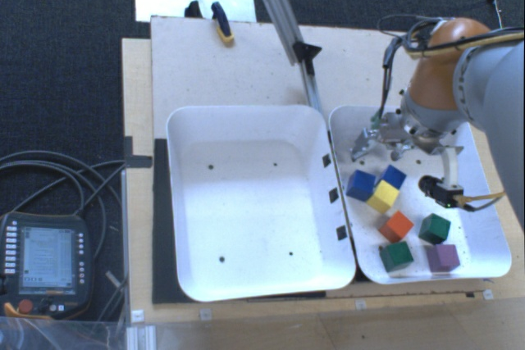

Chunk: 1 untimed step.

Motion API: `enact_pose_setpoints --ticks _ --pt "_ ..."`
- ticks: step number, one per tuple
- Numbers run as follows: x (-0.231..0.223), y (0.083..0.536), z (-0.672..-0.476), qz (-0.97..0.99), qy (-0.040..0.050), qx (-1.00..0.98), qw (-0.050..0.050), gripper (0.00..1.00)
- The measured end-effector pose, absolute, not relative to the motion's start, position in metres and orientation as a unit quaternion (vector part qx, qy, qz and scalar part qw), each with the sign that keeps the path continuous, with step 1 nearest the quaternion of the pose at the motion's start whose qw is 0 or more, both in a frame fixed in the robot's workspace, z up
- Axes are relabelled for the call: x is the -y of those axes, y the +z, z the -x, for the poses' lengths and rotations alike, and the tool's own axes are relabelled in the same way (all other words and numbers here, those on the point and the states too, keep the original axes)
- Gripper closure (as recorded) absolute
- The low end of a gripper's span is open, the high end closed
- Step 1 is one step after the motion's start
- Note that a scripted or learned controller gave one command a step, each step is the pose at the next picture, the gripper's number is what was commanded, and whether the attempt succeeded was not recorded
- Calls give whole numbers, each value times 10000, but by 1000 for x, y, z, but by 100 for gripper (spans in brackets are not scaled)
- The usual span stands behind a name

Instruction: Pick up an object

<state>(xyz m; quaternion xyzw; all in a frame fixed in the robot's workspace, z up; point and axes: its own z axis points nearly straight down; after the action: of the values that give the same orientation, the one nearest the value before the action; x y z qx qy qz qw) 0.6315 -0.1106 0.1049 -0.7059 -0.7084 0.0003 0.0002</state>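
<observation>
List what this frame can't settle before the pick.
- Gripper, camera view: the wrist hides the fingertips, so finger state and any contact are unreadable.
- Right bin floor under the arm: covered by the wrist.
- Blue cubes and yellow cube: clustered; touching or merely close is unclear.
- Pendant screen: too small to read.

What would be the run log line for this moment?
arm: over right bin | gripper: above blocks, nothing held | blue block: nearest
</observation>
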Motion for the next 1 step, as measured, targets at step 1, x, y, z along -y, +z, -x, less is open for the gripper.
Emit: enact_pose_setpoints --ticks 1 --pt "111 118 -633 7053 -14 7089 -19 100"
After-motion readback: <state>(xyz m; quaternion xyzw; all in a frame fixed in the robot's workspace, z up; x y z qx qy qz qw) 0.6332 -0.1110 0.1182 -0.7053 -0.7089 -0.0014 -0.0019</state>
